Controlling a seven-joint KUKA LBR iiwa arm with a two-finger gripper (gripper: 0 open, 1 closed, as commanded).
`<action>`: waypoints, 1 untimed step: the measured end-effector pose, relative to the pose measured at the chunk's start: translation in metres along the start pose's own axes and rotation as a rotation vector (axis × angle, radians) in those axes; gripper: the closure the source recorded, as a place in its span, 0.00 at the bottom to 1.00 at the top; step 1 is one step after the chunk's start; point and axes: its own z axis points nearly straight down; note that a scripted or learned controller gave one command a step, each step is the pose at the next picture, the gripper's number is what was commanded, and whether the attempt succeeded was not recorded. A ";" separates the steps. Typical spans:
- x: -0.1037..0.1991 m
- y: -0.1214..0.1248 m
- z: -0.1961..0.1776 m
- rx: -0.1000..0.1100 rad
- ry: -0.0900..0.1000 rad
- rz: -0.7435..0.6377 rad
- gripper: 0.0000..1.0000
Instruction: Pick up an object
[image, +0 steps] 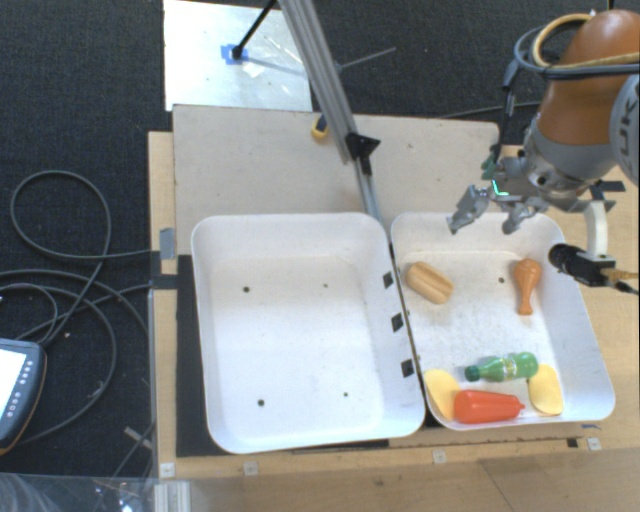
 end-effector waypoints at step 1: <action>0.000 0.001 -0.002 -0.004 -0.001 0.001 0.00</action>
